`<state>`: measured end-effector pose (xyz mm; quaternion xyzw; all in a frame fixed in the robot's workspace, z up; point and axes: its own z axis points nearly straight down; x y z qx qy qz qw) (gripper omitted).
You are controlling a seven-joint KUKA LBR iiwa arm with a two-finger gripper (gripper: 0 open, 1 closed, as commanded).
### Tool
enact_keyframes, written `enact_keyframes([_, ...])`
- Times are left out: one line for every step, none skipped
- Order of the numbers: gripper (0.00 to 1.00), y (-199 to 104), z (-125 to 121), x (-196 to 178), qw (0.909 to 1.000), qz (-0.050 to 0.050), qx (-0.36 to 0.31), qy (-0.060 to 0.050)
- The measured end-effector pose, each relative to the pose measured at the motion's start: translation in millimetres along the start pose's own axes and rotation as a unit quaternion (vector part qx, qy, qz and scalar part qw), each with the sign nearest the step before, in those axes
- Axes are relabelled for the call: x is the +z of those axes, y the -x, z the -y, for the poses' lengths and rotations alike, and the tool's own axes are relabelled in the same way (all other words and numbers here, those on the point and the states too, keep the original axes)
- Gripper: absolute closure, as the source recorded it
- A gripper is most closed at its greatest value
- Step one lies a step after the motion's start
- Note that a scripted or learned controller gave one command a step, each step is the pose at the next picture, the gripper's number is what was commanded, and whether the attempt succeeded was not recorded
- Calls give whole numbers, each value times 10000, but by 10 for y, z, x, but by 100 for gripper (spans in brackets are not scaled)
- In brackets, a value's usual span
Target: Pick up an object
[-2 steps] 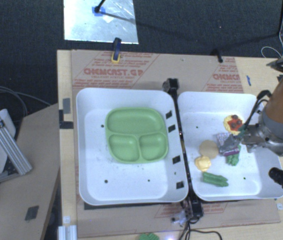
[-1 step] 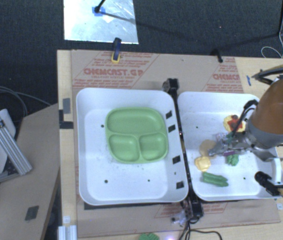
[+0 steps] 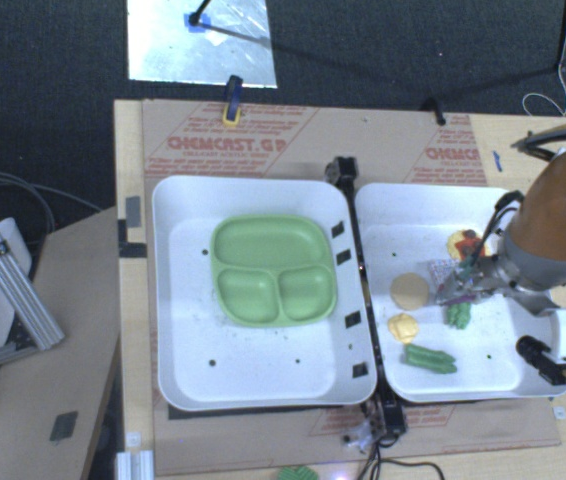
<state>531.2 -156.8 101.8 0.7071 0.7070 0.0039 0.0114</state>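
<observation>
Bench (image 3: 293, 128) of printed board, two white bins (image 3: 183, 368), dark carpet (image 3: 43, 68), claw (image 3: 455, 290) state unclear

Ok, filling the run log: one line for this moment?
arm: over right bin | gripper: low among toys | nearest: green piece, tan disc | left bin: green tray

A green plate (image 3: 271, 270) with three parts is lying in the middle of the left bin (image 3: 178, 368). A shiny silver sheet (image 3: 201, 26) is lying on the dark floor past the bench's far edge. A yellow clip (image 3: 232, 105) is sitting at the far edge of the brown board (image 3: 293, 138).
</observation>
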Motion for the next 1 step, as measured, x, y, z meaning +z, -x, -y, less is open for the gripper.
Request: enact_keyframes([100,-1074,-393,-879,9999,-61,-66,-60])
